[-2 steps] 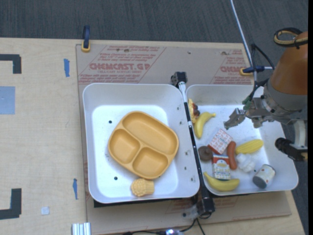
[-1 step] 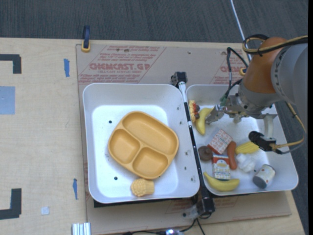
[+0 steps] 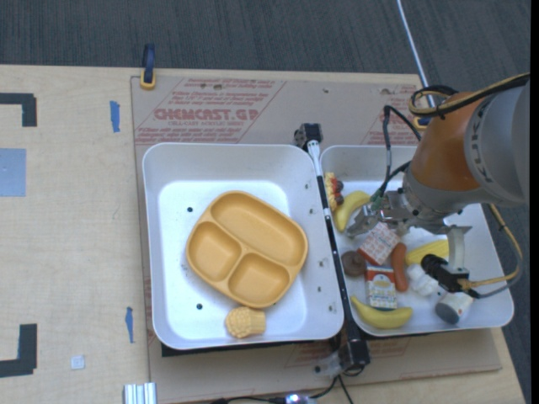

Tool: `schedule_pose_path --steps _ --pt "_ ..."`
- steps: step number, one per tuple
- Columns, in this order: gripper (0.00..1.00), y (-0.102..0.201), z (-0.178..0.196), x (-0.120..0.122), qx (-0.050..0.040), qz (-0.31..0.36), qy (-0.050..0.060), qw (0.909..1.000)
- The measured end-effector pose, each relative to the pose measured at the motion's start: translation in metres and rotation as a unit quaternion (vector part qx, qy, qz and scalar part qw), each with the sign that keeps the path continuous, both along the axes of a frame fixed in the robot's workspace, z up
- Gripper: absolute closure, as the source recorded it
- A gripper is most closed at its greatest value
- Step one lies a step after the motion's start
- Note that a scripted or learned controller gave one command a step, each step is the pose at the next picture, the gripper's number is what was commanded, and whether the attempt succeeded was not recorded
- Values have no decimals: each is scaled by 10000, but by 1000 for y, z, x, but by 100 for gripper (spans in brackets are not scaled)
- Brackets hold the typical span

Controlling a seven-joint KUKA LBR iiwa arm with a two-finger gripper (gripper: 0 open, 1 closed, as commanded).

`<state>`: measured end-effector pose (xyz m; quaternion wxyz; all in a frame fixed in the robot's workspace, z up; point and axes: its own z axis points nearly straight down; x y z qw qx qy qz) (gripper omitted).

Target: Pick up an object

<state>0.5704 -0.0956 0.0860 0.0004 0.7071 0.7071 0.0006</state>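
The right bin (image 3: 497,310) holds a pile of toy food. My gripper (image 3: 367,219) is low over the bin's left middle, just right of a yellow banana (image 3: 350,209) and above a red-and-white striped packet (image 3: 379,242). Below them lie a brown round piece (image 3: 354,264), a red sausage (image 3: 400,268), a small orange-and-white carton (image 3: 381,288) and a second banana (image 3: 383,315). A yellow piece (image 3: 429,251) lies to the right. Nothing is seen lifted by the gripper.
The left bin (image 3: 160,183) holds a yellow divided plate (image 3: 246,247) and a yellow corn-like toy (image 3: 244,321) at its front edge. A small red-and-yellow item (image 3: 334,188) sits by the wall between the bins. A white-grey cylinder (image 3: 450,308) lies at the front right.
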Motion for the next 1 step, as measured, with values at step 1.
schedule_pose_path --steps 1 --pt "0 3 0 -29 -3 -1 -12 10000"
